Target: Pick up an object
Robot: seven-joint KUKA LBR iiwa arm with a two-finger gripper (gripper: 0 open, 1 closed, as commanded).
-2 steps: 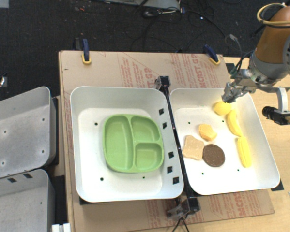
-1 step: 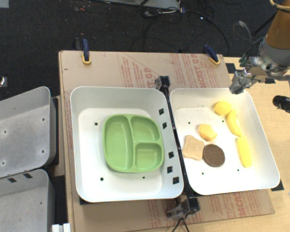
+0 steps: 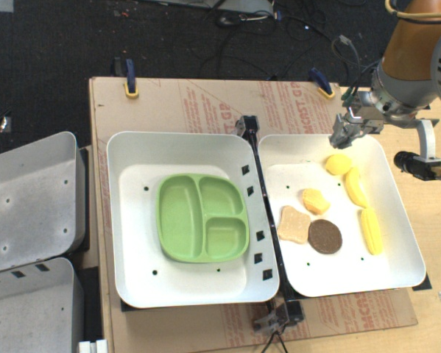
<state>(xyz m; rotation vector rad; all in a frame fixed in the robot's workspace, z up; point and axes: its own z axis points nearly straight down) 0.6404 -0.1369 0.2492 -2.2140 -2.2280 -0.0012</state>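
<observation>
Backdrop: dark carpeted floor (image 3: 43, 43) with loose black cables and a grey metal bar along the top of my view.
Bench: flat brown cardboard sheet (image 3: 205, 101) printed with faded red lettering, held down by blue-and-yellow clamps (image 3: 130, 78) at its far edge.
Left bin: shallow white plastic bin (image 3: 132, 160) with rounded corners and a smooth matte floor dotted with small dark holes.
Divided plate: pale green plastic plate (image 3: 203, 217), a rounded square with three moulded compartments, lying flat in the middle of the left bin.
Right bin: matching white bin (image 3: 397, 263), touching the left one along a black seam with small square tabs.
My arm: grey casing with a glossy orange dome (image 3: 419, 28) above the wrist, coming in from the right.
My gripper: dark metal gripper (image 3: 345, 138) poised over the far edge of the right bin, just beside the lemon; whether it is wide or narrow, I cannot tell.
Lemon: rounded, smooth yellow toy lemon (image 3: 338, 164) at the far end of the right bin.
Banana: curved yellow banana (image 3: 355, 188), just beside the lemon.
Corn: long, ridged yellow corn cob (image 3: 370, 231) near the right wall.
Cheese: small orange-yellow chunk (image 3: 315, 201), angular and blocky.
Toast: tan bread slice (image 3: 294, 225), flat with soft corners.
Patty: round dark brown disc (image 3: 325, 237) with a grainy surface, touching the toast.
</observation>
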